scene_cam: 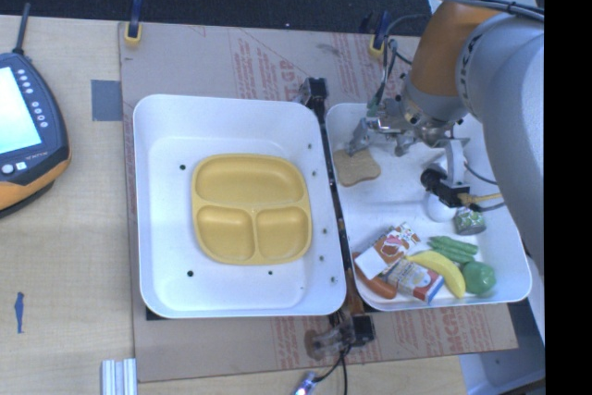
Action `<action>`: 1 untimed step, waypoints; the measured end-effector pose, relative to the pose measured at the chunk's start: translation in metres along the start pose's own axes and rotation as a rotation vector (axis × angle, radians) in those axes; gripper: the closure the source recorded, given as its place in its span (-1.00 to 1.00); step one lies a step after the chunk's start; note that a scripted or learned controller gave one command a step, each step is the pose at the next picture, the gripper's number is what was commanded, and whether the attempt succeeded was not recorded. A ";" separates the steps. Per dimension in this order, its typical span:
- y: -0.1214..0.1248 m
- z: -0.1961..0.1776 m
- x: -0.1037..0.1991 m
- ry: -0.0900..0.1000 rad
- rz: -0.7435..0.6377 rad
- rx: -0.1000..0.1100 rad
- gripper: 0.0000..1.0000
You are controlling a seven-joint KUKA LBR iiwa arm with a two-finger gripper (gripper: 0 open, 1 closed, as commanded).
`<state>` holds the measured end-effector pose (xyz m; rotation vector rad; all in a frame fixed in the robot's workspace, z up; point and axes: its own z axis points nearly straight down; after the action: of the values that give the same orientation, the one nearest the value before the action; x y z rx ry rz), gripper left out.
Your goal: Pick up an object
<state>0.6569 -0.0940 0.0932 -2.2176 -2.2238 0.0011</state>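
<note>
My gripper (381,141) hangs low over the far end of the right bin (511,245). Its fingers (358,140) are spread open with nothing between them. A tan toast-shaped piece (357,168) lies flat on the bin floor just below and in front of the left finger. Near the bin's front end lie a red and white snack packet (400,247), a yellow banana (441,271), a green bean pod (453,247), a round green item (478,277) and a small green and white piece (469,221).
The left bin (157,199) holds a yellow divided plate (251,206). A ridge where the two bins meet (330,199) runs close to the toast. A tablet-like pendant (26,129) lies at the bench's left edge.
</note>
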 end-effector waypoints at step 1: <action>0.000 0.000 -0.002 0.000 0.000 0.000 -1.00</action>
<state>0.6569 -0.0960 0.0931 -2.2178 -2.2235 0.0009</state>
